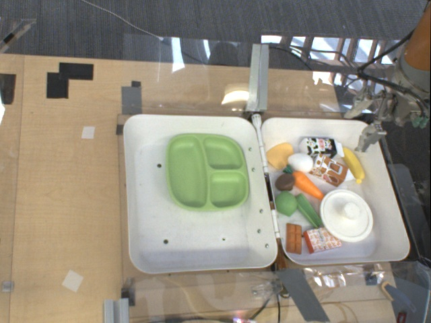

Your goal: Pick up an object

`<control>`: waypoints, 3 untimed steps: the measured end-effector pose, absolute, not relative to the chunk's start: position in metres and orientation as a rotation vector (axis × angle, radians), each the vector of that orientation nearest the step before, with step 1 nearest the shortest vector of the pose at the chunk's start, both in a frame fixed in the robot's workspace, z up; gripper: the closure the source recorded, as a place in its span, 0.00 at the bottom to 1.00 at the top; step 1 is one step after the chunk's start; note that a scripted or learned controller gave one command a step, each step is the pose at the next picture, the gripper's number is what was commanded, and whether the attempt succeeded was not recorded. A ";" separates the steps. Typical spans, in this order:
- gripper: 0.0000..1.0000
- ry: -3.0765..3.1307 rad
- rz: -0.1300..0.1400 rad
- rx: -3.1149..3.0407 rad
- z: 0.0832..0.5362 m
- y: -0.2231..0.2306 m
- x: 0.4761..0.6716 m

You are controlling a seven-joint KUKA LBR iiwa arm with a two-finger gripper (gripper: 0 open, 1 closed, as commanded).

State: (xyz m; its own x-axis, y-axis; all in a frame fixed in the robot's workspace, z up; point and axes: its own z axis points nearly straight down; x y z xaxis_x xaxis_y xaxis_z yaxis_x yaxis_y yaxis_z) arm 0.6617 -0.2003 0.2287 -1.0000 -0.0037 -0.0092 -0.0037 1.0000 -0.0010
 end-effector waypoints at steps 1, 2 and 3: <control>0.00 3.114 -0.007 0.172 0.117 -0.160 0.671; 0.00 3.115 -0.014 0.257 0.110 -0.157 0.669; 0.00 3.113 0.007 0.391 0.109 -0.164 0.671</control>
